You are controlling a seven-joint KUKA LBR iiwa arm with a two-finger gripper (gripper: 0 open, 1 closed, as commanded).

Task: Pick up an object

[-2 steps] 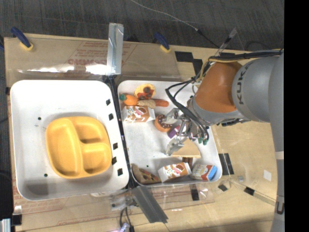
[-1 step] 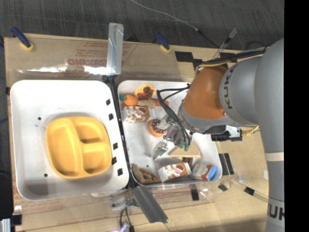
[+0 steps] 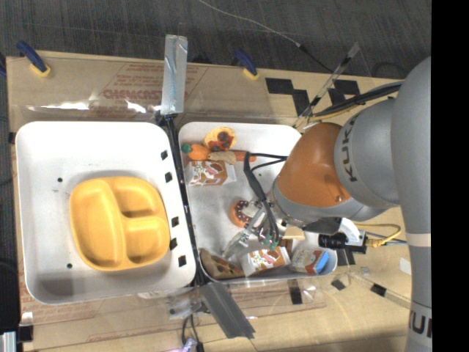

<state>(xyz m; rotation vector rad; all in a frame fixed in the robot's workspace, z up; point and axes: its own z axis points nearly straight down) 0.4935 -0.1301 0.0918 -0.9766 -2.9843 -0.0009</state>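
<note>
- Objects for picking: all lie in the right bin (image 3: 192,218). A small round brown item (image 3: 240,212) sits mid-bin, with bare white floor to its left and on its far side.
- Near wall cluster: a dark brown item (image 3: 218,265) in the near left corner, a printed packet (image 3: 266,259) beside it, and a blue-rimmed cup-like item (image 3: 316,261) further right. All three crowd the near wall, leaving little room at that edge.
- Far left corner cluster: an orange-and-yellow toy (image 3: 220,137), a small orange item (image 3: 196,152) and a printed carton (image 3: 207,172), close to the wall shared with the left bin.
- Gripper (image 3: 253,237): low in the right bin's near half, just on the near side of the round brown item and just beyond the printed packet. Thin metal parts and wiring blur together, so whether the fingers are open or closed cannot be told; no object is seen between them.
- Arm (image 3: 366,167): its orange band (image 3: 315,171) overhangs the right half of the right bin, hiding the floor there.
- Left bin (image 3: 37,196): holds a yellow divided tray (image 3: 117,222) near its centre, with bare floor all round it.
</note>
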